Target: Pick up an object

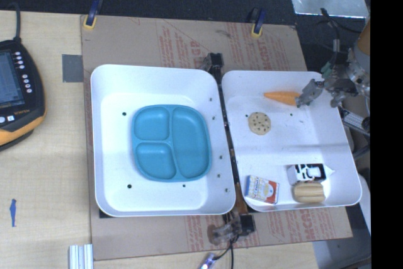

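In the right bin (327, 135) an orange carrot (281, 97) lies near the far wall. A round speckled cookie (259, 123) sits just in front of it. Along the near wall are a small red and blue carton (261, 189), a black and white packet (308, 172) and a tan bread roll (308, 192). My gripper (321, 97) hangs at the bin's far right, its left finger (308, 94) just beside the carrot's right end. It is open with nothing between the fingers.
The left bin (107, 135) holds a blue divided plate (170, 142). A teach pendant (16, 91) lies on the bench at the far left. Clamps (255, 21) pin the cardboard sheet at the back.
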Motion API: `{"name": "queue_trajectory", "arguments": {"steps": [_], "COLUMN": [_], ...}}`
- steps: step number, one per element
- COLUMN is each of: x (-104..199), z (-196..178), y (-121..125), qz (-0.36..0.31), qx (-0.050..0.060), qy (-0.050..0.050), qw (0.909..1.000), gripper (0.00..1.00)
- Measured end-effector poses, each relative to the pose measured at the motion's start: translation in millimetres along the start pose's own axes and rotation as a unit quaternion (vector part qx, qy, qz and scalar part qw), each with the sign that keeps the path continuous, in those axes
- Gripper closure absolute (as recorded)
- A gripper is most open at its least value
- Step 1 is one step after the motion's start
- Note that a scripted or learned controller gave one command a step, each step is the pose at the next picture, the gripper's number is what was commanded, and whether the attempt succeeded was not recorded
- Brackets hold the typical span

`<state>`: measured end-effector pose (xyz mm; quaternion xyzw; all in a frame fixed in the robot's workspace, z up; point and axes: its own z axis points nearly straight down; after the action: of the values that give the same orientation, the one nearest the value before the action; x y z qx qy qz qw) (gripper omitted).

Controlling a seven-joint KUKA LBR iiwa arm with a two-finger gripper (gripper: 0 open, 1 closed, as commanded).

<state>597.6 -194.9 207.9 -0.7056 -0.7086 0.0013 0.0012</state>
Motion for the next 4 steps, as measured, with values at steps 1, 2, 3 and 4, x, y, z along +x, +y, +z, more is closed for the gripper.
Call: {"name": "queue_trajectory", "arguments": {"steps": [1,2,3,4], "x": [10.2,25.3,71.6,84.6], "z": [102.0,103.2,97.1,116.7], "y": [51.4,59.3,48.7,22.3], "qz": [0.000,0.000,-0.001,0.000], "qx": [0.001,-0.002,0.001,0.001], "qy": [0.000,-0.001,0.000,-0.001], "qw": [1.0000,1.0000,1.0000,1.0000], "gripper": [0.00,0.00,0.00,0.00]}}
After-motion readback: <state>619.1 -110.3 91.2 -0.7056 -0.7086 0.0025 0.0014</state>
